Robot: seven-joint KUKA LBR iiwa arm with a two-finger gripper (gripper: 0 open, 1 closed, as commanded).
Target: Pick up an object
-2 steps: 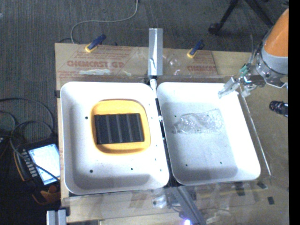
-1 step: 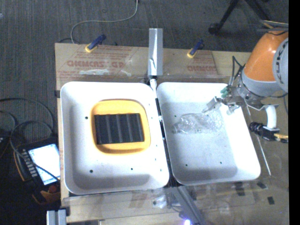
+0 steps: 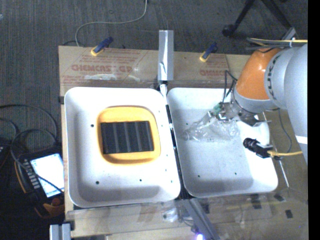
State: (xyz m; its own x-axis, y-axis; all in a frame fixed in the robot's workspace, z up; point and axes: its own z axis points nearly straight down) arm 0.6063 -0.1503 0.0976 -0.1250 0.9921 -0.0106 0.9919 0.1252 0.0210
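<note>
We see the claw [image 3: 226,112] low at the crumpled clear plastic bag [image 3: 212,128], three o'clock, presumably to grasp; its grip we cannot tell.

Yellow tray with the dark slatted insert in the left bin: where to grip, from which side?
Judging from the camera view, take the yellow tray by its raised yellow rim, coming straight down from above. It lies flat mid-bin in the left bin, so its sides offer little to pinch. The rim looks widest along the far and near edges; straddle one there. The dark slatted insert looks too broad to span.
</note>
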